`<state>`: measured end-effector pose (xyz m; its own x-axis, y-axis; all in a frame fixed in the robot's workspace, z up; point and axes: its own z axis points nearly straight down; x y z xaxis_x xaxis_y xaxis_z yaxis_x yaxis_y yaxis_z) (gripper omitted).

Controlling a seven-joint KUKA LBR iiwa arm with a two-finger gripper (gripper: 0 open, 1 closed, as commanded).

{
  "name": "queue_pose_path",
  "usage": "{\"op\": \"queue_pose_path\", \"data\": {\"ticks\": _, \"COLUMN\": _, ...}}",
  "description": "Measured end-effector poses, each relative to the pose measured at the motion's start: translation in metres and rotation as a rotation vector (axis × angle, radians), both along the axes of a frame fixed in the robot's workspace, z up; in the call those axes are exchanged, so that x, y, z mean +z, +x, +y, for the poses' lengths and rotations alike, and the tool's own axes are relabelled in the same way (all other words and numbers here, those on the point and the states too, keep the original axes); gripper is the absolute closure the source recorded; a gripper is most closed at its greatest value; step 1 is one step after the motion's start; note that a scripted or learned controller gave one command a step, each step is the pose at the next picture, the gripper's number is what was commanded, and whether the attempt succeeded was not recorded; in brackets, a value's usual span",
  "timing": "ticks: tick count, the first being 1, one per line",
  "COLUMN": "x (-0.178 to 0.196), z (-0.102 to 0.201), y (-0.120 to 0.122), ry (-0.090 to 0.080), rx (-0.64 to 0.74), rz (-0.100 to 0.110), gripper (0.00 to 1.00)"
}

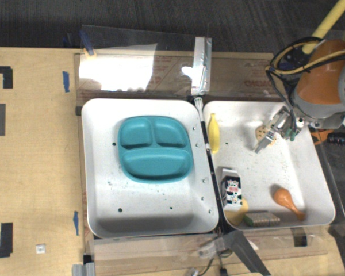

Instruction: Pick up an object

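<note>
Nearest us, along the front wall of the right bin (328, 203), lies a flat dark block (261, 218), with a yellow piece (237, 207) and a small printed carton (232, 190) just beside it to the left. An orange gourd-shaped toy (286, 200) rests close by to the right, and a banana (213, 132) lies against the bin's left wall. The left bin (98, 171) bears a teal divided plate (155, 147).

Our tool (267, 135) hangs over the bare floor in the back half of the right bin, well apart from every object. Nothing sits between its fingers; whether they are spread or pressed together we cannot tell at this size.

We judge the gourd the likeliest target, since it lies free of the walls. It looks light, rigid and smooth, so it may roll or squirt out of a pinch on the bulb. We would close across the narrowing neck, or across the bulb's short width, squarely from above. The carton would be light and stiff with flat sides, an easier hold, but its neighbours crowd it. The banana hugs the wall, leaving little room for a finger.
</note>
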<state>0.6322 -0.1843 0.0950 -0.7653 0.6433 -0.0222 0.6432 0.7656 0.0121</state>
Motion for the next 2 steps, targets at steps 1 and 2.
{"op": "queue_pose_path", "data": {"ticks": 1, "x": 0.000, "z": 0.004, "y": 0.001, "ry": 0.006, "rx": -0.208, "rz": 0.000, "gripper": 0.00}}
{"op": "queue_pose_path", "data": {"ticks": 2, "x": 0.097, "z": 0.112, "y": 0.036, "ry": 0.009, "rx": -0.096, "rz": 0.008, "gripper": 0.00}}
